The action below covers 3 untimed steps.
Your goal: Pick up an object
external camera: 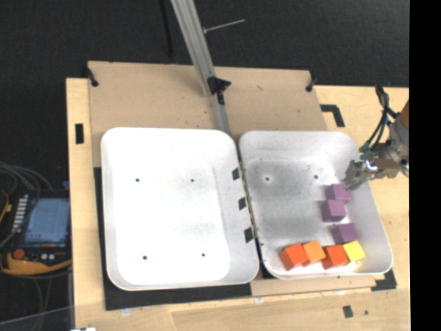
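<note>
From above, two shallow white bins sit side by side on the wooden bench. The left bin [169, 205] has nothing but a few small dark dots on its floor. The right bin [289, 185] has a greyish scuffed floor and holds all the blocks, gathered along its right and near sides. Two purple blocks [335, 202] lie stacked close together by the right wall, with a third purple block [343, 232] a little nearer the front. Along the front edge runs a row: an orange-red block [295, 255], an orange block [313, 251] touching it, another orange-red block [335, 255] and a yellow block [354, 252] at the right end. The gripper [358, 173] reaches in over the right rim, just above the top purple block and very near it. How its jaws stand I cannot tell from here, and nothing is visibly between them.
</note>
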{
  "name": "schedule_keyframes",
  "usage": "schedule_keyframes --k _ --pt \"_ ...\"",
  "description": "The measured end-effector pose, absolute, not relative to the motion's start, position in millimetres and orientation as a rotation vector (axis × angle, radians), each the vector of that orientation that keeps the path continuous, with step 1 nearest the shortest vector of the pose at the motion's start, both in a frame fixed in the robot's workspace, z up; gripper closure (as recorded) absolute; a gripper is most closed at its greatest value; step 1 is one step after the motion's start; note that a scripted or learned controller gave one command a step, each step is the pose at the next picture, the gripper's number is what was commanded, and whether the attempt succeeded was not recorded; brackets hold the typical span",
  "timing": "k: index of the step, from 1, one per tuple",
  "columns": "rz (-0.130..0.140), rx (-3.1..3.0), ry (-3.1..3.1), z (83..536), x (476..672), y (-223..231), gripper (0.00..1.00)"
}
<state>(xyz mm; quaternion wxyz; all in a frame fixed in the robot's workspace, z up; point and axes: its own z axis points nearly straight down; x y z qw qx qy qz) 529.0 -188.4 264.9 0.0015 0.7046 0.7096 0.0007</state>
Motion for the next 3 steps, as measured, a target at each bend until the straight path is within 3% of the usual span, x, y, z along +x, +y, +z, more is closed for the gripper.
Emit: schedule_keyframes --k 3 --pt "-0.001 2.216 2.229 234 535.9 -23 1.0"
